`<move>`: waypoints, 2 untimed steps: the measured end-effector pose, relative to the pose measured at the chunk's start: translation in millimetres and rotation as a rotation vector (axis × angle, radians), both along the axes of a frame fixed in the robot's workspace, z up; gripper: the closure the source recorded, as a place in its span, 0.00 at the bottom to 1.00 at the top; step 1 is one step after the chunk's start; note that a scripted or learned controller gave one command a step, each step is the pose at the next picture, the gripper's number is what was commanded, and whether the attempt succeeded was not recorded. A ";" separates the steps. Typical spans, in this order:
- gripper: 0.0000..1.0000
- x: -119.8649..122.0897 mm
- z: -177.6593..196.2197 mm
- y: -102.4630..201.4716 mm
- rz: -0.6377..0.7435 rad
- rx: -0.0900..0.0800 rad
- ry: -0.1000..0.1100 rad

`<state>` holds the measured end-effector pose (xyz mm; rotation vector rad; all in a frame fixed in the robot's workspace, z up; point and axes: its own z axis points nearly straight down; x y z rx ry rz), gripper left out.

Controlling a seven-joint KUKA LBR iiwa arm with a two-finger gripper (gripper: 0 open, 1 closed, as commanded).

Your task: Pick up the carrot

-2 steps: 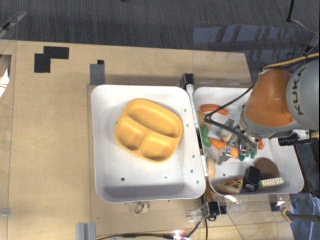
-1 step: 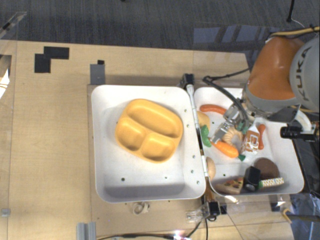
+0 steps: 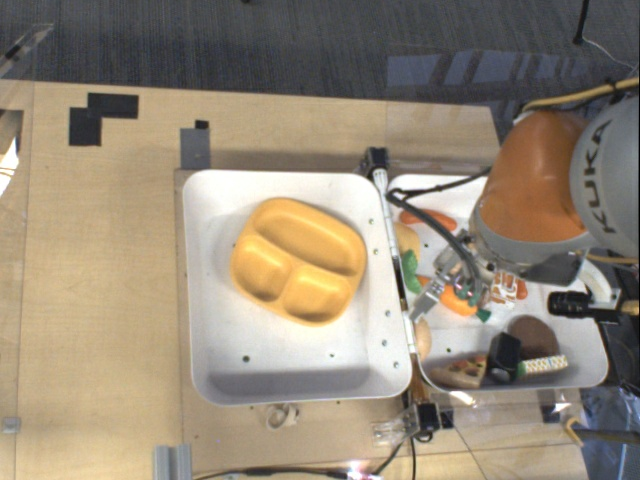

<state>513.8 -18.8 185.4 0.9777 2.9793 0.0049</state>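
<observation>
Bins number two: the left bin (image 3: 210, 368) carries one yellow divided tray (image 3: 298, 258), and the right bin (image 3: 590, 363) holds a jumble of small items. One arm (image 3: 540, 183) covers much of that bin, and I cannot tell how the gripper (image 3: 445, 286) stands. One orange patch, apparently the carrot (image 3: 458, 303), sits just under the gripper, too hidden to give its long axis.
</observation>
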 end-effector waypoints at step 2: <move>0.00 61.7 -96.1 -65.8 -0.132 -0.001 -0.008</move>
